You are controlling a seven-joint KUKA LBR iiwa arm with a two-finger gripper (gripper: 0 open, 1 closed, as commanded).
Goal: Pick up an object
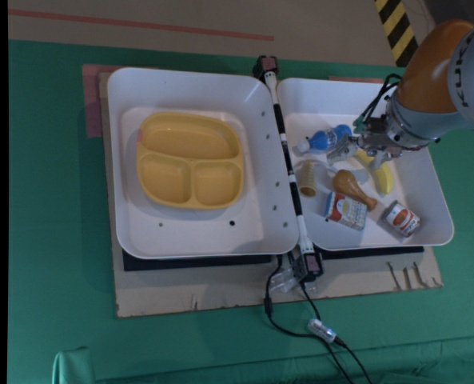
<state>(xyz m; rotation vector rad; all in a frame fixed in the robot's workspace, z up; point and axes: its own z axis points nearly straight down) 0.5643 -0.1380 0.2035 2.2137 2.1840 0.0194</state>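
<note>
Jaws' state unclear; gripper (370, 152) low in right bin (436, 206), crowded by bottle (323, 141), banana (382, 177), drumstick (353, 186).

The arm (452, 70) is cut off at the frame's right edge. The gripper (372, 152) partly hides the banana (383, 178).

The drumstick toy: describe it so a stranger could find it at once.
Look in the right-hand white bin, where the small items lie. Near its middle, just below the gripper, lies the drumstick toy. It alone is brown and club-shaped, between the yellow banana and the ice-cream cone.
</note>
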